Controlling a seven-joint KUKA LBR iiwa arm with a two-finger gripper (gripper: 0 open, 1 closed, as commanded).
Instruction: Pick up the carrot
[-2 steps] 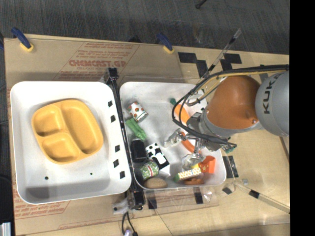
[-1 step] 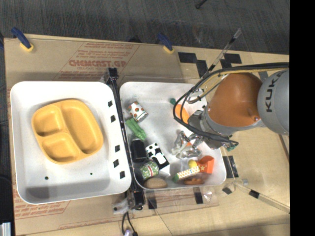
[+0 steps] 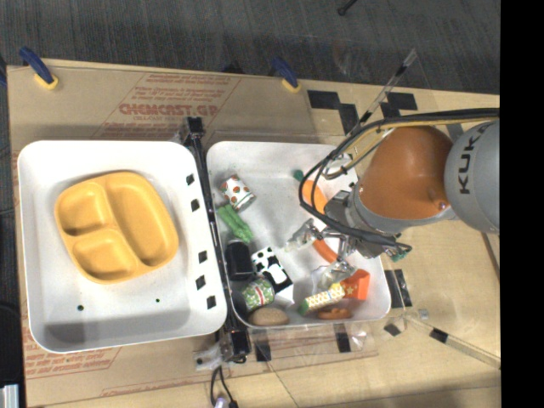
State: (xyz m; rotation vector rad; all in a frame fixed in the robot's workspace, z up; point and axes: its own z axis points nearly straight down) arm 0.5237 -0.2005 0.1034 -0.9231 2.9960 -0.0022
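Arm [image 3: 408, 177] over right bin [image 3: 255, 155], gripper [image 3: 327, 249] low among clutter, whether jaws are apart or together I cannot tell, carrot [image 3: 322, 249] an orange sliver right at fingertips, yellow tray [image 3: 115, 225] in left bin [image 3: 51, 313], can [image 3: 238, 192] near back

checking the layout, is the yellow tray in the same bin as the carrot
No, the yellow tray lies in the left bin; the carrot is in the right bin.

The arm [image 3: 408, 181] reaches into the right bin [image 3: 255, 155]. Its jaws sit over the orange carrot [image 3: 324, 250]. A yellow tray [image 3: 115, 225] lies in the left bin [image 3: 34, 253].
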